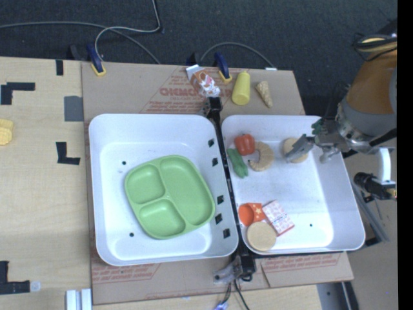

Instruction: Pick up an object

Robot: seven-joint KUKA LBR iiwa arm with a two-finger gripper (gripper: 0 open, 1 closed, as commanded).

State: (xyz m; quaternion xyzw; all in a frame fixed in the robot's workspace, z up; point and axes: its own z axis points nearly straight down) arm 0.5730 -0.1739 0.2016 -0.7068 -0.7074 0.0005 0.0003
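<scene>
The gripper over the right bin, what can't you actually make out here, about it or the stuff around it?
- Gripper, camera view: too small and blurred to tell open from shut.
- Tan item beside it: partly covered by the gripper; contact unclear.
- Arm: cut off by the right edge.
- Yellow item on the bench: cut off by the left edge.
- Small packet in the right bin: print too small to read.
</scene>
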